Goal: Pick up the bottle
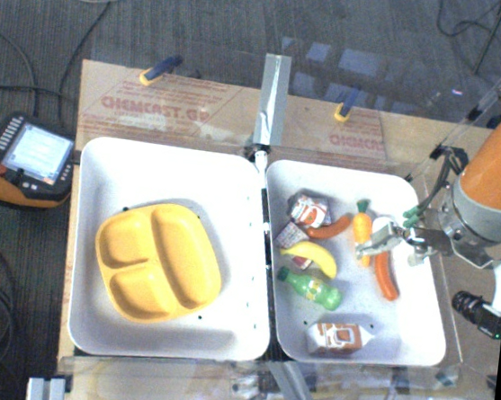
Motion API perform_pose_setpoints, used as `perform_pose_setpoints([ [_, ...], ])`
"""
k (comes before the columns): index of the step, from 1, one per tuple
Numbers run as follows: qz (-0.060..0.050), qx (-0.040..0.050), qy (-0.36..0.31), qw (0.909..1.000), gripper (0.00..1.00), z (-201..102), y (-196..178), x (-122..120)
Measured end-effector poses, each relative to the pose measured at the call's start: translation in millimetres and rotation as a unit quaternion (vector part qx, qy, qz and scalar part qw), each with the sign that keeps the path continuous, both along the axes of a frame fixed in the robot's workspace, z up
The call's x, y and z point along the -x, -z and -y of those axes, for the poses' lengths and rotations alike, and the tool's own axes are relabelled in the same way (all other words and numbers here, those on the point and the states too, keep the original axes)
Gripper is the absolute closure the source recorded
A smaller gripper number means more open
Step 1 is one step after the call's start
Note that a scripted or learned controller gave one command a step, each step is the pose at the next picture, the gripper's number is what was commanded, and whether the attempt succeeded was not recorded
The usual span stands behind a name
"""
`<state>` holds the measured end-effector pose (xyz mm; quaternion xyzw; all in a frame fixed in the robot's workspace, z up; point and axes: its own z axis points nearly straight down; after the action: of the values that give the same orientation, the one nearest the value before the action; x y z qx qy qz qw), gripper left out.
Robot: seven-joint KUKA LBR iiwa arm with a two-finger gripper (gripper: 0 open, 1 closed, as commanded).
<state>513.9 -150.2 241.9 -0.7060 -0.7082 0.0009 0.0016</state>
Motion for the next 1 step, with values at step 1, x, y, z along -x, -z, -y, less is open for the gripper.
perform_pose_setpoints([
  [1,0.000,-0.0011,-0.087,0.9962,0.00,-27.5,145.1,27.2],
])
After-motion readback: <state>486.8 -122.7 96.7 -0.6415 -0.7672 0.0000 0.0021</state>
